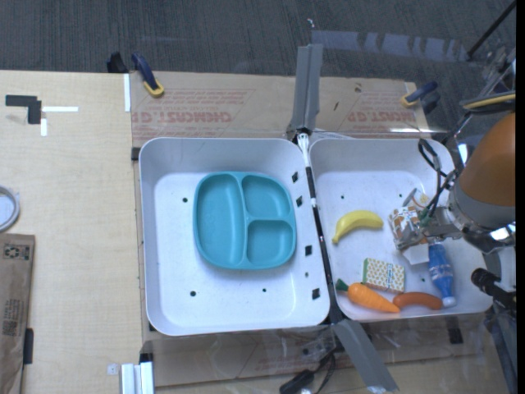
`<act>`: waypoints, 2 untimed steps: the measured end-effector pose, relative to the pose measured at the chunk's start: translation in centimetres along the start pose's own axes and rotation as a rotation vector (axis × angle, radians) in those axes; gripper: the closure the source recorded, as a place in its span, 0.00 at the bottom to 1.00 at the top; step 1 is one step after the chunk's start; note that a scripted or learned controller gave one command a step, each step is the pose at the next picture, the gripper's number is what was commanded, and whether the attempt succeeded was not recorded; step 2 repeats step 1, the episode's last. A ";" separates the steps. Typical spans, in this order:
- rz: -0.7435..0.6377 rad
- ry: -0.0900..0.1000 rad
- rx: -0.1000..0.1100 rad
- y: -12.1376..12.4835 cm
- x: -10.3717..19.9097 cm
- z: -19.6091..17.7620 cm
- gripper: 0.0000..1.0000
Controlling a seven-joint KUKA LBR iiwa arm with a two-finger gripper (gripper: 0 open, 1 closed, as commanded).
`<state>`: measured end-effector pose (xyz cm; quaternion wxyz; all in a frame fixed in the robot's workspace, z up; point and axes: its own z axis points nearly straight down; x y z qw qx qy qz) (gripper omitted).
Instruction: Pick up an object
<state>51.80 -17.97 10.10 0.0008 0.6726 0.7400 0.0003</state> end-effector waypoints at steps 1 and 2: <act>-0.108 0.000 0.002 3.6 2.8 -10.4 1.00; -0.108 0.000 0.002 3.6 2.8 -10.4 1.00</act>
